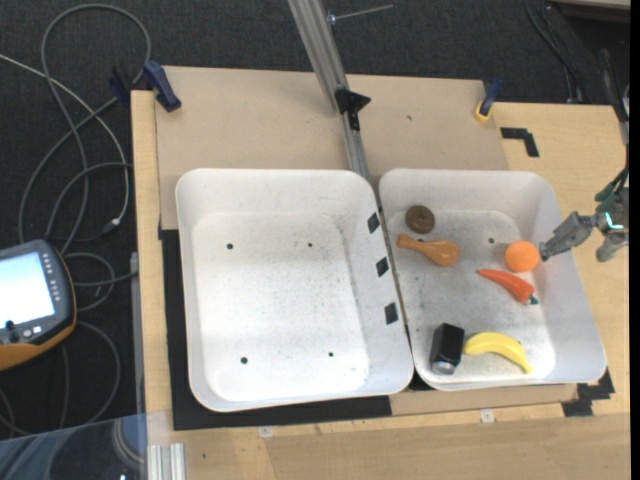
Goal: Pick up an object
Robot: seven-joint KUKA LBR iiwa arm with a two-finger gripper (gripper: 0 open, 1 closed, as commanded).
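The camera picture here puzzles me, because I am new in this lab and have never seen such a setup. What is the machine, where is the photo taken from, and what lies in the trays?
The photo comes from one fixed camera above the bench, looking down at a slant. Two shallow white trays sit side by side: the left bin and the right bin. At the picture's right edge a robot arm reaches in; its gripper, a two-finger claw, hangs at the right bin's rim, close to the orange ball. I see nothing between its fingers, so it holds nothing. The right bin also holds a carrot, a banana, a small black box, a brown disc and a tan, drumstick-shaped piece. The slanted metal bar at the top is part of the frame.
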